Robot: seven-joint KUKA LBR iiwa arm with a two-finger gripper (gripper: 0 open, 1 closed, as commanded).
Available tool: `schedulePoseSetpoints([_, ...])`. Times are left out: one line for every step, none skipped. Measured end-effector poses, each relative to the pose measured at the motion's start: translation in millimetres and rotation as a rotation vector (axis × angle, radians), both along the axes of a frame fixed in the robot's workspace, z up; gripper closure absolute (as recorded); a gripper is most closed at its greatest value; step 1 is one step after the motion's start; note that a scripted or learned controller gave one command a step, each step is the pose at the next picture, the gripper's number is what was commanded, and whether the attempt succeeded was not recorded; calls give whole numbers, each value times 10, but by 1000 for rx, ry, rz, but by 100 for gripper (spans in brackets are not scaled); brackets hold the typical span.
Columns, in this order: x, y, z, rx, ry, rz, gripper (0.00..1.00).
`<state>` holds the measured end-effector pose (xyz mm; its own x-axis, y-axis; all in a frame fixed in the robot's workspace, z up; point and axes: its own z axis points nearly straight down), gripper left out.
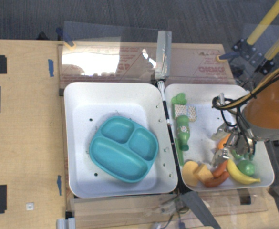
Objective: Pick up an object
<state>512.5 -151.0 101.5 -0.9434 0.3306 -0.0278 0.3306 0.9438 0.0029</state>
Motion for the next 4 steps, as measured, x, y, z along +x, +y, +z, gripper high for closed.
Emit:
schedulePoseSetpoints([-179,-176,-123,5,13,30,0])
schedulePoseSetpoints([-136,-180,7,0,-1,31,100])
schedulePoseSetpoints([227,129,1946,0,12,164,100])
schedulePoseSetpoints([212,128,1904,3,21,163,0])
